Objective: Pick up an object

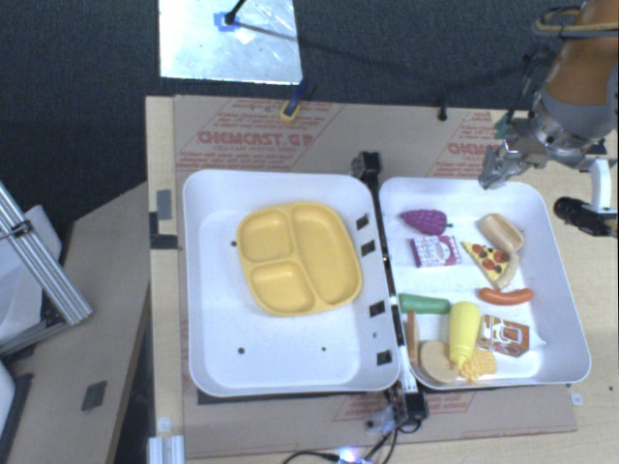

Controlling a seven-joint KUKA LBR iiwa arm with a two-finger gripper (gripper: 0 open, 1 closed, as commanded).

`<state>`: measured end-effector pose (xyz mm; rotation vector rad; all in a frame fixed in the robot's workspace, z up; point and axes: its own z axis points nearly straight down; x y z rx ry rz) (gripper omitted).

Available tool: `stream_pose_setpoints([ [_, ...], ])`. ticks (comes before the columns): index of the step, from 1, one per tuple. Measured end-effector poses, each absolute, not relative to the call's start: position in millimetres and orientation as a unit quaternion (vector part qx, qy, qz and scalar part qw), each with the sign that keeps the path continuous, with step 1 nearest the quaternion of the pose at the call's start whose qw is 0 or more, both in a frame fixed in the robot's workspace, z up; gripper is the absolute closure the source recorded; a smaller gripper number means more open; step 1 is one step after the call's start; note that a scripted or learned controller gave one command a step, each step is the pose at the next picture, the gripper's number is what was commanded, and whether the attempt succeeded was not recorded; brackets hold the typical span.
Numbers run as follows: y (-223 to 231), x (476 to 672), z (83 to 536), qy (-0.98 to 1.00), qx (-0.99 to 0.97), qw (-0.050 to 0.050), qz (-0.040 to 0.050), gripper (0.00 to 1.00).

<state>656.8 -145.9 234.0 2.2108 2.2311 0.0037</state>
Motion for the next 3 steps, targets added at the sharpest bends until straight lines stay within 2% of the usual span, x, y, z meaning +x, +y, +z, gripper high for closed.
stream_pose_setpoints([
  [2, -49.8, 597.2, 229.4, 0.71, 0.704, -0.001, 0.0002, 1.0],
  [3, -1.0, 584.3, 217.7, 0.71, 0.704, -0.001, 0.0002, 1.0],
])
